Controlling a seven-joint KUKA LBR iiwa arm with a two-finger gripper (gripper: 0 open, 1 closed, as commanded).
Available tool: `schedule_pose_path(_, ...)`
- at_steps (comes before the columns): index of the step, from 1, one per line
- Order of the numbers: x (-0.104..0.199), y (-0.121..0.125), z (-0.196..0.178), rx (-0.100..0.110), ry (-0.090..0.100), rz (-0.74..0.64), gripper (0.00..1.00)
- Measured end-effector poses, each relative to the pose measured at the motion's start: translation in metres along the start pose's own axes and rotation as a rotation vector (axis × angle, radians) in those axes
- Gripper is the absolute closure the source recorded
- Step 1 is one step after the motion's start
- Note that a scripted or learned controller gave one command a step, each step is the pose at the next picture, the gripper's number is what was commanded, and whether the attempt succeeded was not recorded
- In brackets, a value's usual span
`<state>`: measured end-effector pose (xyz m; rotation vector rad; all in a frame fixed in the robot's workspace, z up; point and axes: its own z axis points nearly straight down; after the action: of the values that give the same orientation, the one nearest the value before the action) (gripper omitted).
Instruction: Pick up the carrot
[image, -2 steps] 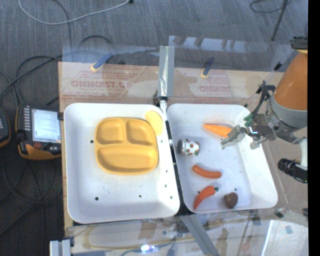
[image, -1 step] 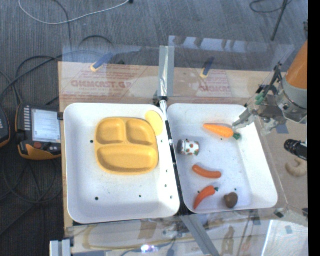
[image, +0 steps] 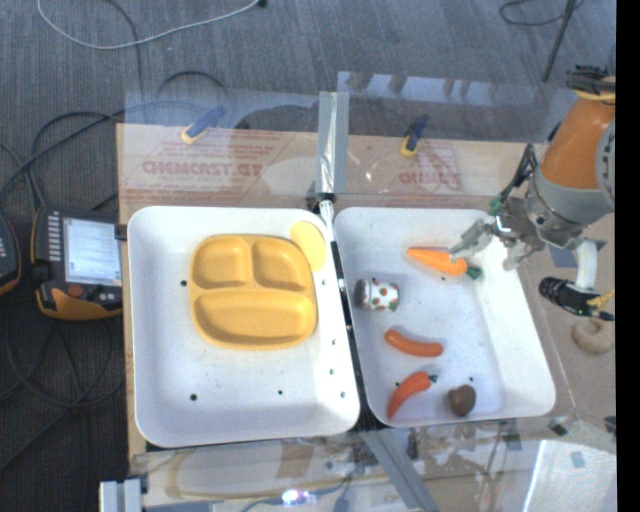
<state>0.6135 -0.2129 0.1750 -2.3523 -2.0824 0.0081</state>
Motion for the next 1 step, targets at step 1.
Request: schedule_pose_path(1, 0.0201, 0.0386, 0.0802, -0.004, 0.001, -0.335, 0.00)
